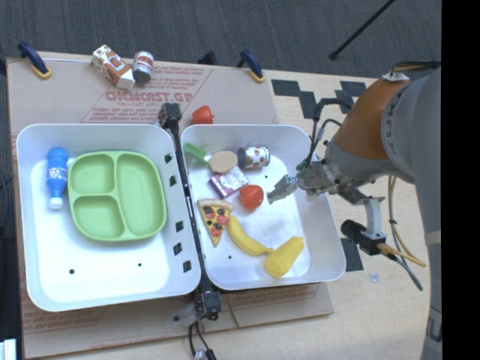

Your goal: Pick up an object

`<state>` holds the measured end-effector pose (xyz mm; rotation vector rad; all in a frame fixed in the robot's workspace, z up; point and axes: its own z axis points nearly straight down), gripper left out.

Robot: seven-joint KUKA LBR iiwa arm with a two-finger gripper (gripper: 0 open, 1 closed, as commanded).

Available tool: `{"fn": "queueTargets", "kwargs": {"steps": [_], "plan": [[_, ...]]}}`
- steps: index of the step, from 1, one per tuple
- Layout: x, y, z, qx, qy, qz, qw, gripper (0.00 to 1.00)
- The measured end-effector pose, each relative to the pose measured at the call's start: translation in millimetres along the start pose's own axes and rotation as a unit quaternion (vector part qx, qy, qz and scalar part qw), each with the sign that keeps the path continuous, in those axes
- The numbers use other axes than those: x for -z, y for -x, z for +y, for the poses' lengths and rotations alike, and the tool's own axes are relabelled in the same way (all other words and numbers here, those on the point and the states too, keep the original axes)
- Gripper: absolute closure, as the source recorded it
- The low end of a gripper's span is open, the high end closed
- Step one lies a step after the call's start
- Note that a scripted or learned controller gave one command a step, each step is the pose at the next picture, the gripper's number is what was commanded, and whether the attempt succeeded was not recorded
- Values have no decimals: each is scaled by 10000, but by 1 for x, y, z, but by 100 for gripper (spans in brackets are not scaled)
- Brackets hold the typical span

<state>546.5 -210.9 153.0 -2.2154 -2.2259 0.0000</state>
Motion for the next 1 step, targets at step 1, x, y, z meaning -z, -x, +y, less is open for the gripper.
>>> {"fn": "queueTargets", "kwargs": {"steps": [1], "plan": [[-62,-11,-60,14,-19,5,10000,0]]}}
